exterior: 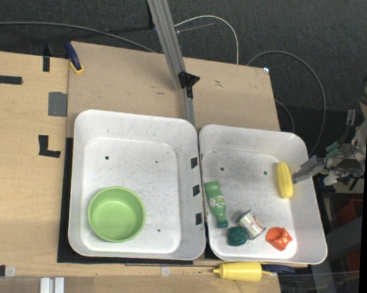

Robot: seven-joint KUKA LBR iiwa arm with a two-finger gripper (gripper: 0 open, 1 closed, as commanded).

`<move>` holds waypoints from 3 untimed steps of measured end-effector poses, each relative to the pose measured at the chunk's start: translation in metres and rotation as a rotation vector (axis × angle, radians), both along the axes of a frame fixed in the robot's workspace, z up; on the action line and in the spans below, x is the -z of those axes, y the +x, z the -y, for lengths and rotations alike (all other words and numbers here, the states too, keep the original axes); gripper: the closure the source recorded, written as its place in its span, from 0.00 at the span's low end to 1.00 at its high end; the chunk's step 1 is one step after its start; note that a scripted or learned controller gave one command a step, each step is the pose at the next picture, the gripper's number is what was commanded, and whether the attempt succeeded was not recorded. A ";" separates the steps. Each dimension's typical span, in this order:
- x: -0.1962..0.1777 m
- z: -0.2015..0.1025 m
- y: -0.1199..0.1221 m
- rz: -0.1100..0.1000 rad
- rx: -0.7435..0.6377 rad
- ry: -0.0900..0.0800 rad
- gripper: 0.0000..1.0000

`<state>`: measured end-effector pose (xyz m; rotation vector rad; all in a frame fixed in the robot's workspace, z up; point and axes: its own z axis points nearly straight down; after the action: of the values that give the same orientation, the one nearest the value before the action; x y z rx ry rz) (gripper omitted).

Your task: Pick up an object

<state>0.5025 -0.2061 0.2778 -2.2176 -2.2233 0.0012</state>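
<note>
Five small things lie in the right bin [307,150]; the yellow corn cob [284,179], long axis running top to bottom, lies just left of the tool [324,165], whose state I cannot tell.

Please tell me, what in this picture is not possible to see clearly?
- Gripper, camera view: blurred at the right bin's rim; its grip is unreadable.
- Small silver object: too small to identify.
- Arm: cut off by the right edge.
- Dark green object: shape unclear.
</note>
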 end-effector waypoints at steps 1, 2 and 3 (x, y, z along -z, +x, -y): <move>0.000 0.000 0.000 0.000 0.000 0.000 0.00; 0.044 -0.004 -0.003 -0.004 0.001 0.000 0.00; 0.088 -0.005 -0.004 -0.005 0.001 0.000 0.00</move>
<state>0.4988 -0.2015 0.1902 -2.2166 -2.2192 0.0058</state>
